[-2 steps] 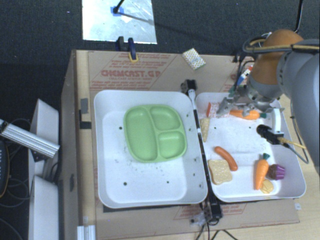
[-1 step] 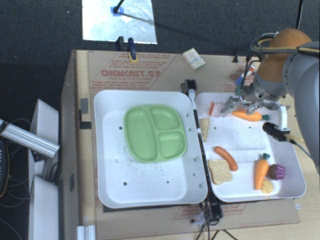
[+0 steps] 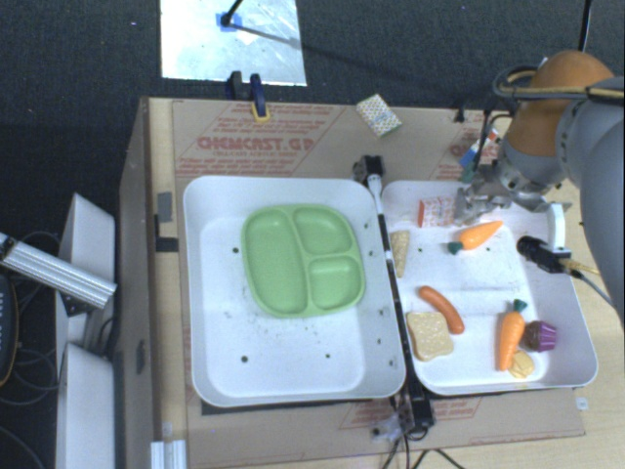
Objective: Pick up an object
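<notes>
The gripper (image 3: 476, 201) hangs just above the upper carrot (image 3: 477, 234) in the right bin (image 3: 576, 360); whether its jaws are apart is unclear.

A robotics lab: a cardboard-topped bench (image 3: 293, 135) with two white bins (image 3: 210, 262), plastic toy food and trailing cables (image 3: 410, 428).

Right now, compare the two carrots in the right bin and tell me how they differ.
The upper carrot lies nearly crosswise, leaves toward the left bin; the lower carrot runs front to back, leaves pointing away from the front edge. The upper carrot sits just below the hand, with bare floor around it; the lower carrot lies against a purple piece. Both are orange with green tops.
</notes>
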`<action>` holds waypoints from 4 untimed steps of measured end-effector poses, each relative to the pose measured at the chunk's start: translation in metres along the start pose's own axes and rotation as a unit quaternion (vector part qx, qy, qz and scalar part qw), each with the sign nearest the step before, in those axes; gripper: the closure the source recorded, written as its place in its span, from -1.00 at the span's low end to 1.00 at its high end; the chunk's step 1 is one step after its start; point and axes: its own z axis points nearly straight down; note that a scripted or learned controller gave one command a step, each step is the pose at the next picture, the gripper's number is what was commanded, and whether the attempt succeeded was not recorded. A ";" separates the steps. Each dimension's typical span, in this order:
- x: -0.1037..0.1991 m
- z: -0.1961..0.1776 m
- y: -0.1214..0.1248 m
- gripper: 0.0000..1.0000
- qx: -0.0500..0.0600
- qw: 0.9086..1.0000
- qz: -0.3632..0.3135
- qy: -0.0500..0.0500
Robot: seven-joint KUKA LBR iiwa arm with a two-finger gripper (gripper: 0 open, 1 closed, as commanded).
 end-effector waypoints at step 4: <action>-0.028 0.003 -0.002 -1.00 -0.001 1.000 0.002 -0.004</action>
